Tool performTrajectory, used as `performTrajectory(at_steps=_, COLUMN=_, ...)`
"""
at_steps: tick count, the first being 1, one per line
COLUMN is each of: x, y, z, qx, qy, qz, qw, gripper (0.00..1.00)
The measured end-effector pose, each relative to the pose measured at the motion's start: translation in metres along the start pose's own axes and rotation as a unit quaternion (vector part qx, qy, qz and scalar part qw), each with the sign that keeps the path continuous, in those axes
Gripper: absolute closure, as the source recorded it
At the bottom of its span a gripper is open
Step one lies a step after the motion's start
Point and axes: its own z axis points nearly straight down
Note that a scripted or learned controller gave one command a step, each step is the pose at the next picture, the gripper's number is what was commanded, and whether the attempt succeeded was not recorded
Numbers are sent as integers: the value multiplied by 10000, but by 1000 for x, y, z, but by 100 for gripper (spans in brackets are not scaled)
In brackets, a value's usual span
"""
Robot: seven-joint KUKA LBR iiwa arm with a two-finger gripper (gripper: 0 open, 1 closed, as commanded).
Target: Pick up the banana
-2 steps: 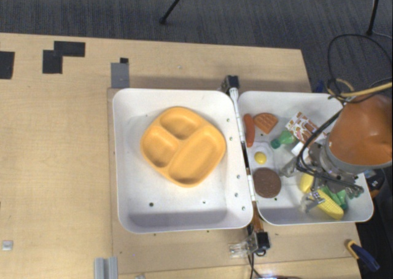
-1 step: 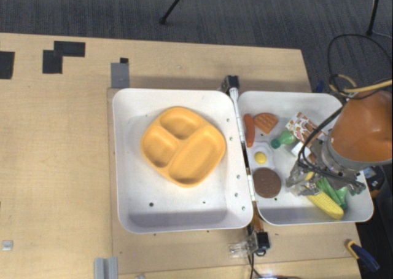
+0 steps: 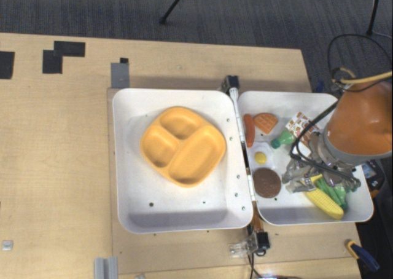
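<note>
Banana [image 3: 325, 203]: yellow, curved, lying flat near the front right corner of the right bin [image 3: 307, 217], just beside a green-husked corn [image 3: 337, 192]; tool [image 3: 313, 179] directly above it, grip state cannot be told.

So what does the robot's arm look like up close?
The arm has a big, round orange band with a grey ring under it. Black cables loop around it, plus one tan cable. Its gripper is silvery grey metal.

Banana [image 3: 323, 202]: yellow, lying flat and slantwise in right bin [image 3: 307, 214], near its front right corner, partly hidden.
</note>
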Motion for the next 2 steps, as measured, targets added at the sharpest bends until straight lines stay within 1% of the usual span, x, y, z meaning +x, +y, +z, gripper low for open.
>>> performTrajectory(at_steps=1, x=0, y=0, z=0, qx=0, qy=1, qz=5, qw=10000, gripper=0)
performTrajectory(at_steps=2, x=-2, y=-17, z=49, qx=-3, qy=8, qz=587, qw=9983, gripper=0)
